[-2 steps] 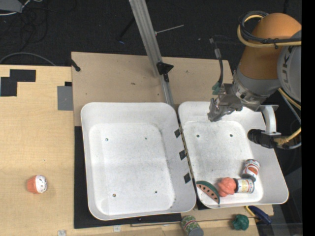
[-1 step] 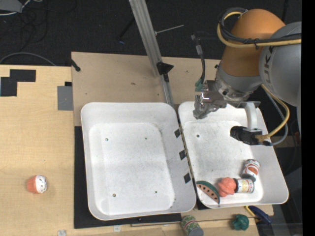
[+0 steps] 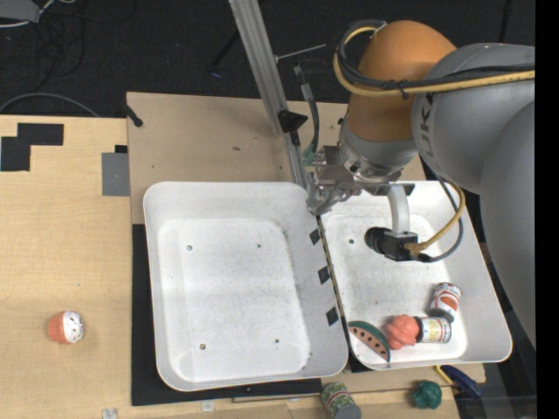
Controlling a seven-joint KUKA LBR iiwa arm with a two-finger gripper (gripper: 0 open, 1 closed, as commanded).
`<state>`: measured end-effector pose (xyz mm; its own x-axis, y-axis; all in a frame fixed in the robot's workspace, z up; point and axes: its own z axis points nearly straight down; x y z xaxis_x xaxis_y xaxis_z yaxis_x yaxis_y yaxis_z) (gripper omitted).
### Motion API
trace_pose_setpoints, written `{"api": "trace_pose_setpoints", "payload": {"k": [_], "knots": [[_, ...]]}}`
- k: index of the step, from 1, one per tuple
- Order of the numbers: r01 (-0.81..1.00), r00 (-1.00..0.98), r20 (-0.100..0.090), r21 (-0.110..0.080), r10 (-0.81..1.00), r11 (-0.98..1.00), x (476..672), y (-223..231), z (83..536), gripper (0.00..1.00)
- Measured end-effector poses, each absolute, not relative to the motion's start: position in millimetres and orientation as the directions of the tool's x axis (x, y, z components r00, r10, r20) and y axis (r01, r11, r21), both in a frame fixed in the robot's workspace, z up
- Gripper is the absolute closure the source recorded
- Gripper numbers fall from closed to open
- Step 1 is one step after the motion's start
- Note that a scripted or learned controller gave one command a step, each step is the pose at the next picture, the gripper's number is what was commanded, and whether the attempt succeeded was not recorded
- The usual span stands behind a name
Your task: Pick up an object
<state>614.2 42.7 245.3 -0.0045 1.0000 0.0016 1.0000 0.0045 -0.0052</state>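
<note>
My gripper (image 3: pixel 324 195) hangs low over the back left corner of the right bin (image 3: pixel 489 343), close to the divider between the two bins. Nothing shows under or in it. At the front of the right bin lie a watermelon-slice toy (image 3: pixel 369 340), a pink-orange lumpy toy (image 3: pixel 403 331), a small jar on its side (image 3: pixel 435 330) and a red and white can (image 3: pixel 445 298). These objects lie well in front of the gripper, toward the near right corner.
The left bin (image 3: pixel 166 208) is beside it, across dark clips on the shared rim. A metal rail (image 3: pixel 266 68) slants up behind the gripper. A black cable fitting (image 3: pixel 389 242) hangs from the arm. Outside the bins lie a red-white ball (image 3: pixel 65 327), a green toy (image 3: pixel 426 394) and a can (image 3: pixel 337 400).
</note>
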Motion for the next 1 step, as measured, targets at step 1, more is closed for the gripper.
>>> {"api": "trace_pose_setpoints", "payload": {"k": [1], "knots": [[1.0, -0.003, 0.001, -0.002, 1.0, 0.003, 629.4, 83.2, 242.2, 1.0]]}}
